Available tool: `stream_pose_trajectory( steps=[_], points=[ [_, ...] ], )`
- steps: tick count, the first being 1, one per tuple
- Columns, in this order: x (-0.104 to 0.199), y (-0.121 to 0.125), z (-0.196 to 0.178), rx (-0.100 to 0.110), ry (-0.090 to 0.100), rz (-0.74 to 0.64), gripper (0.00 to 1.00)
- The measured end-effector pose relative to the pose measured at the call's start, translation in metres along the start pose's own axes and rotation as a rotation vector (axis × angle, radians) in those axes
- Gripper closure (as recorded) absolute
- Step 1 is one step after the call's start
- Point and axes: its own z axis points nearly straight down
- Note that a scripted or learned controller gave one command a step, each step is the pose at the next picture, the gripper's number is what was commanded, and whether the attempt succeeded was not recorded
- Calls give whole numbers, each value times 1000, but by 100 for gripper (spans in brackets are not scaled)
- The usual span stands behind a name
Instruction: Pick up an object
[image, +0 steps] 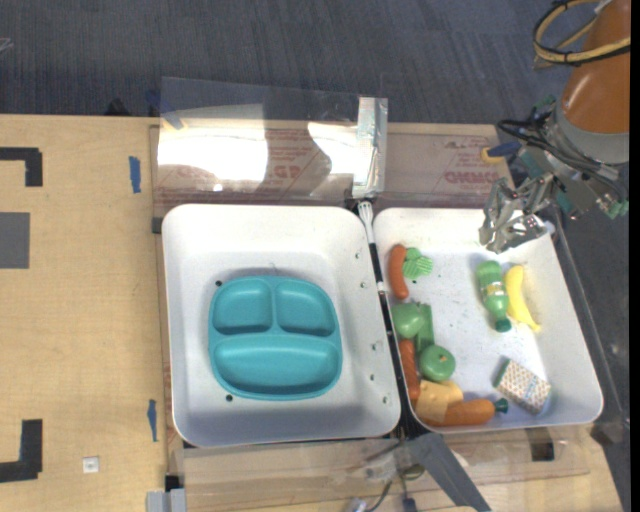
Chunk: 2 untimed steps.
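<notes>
My gripper (512, 228) hangs over the far right corner of the right bin (585, 395), fingers pointing down; I cannot tell how far apart they stand, and nothing shows between them. Just nearer than my gripper in that bin lie a yellow banana (520, 296) and, touching its left side, a green bottle (492, 291). Along the bin's left wall sit a red sausage (398, 270), green pieces (412, 320) and a carrot (470, 411). A patterned packet (523, 385) rests near the bin's near right corner. The left bin (190, 240) holds a teal divided tray (274, 335).
</notes>
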Motion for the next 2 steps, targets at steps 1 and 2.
stream_pose_trajectory(
  steps=[1,2],
  points=[
    [-3,0,-13,4,-10,0,100],
    [-5,0,-25,8,-20,2,100]
  ],
)
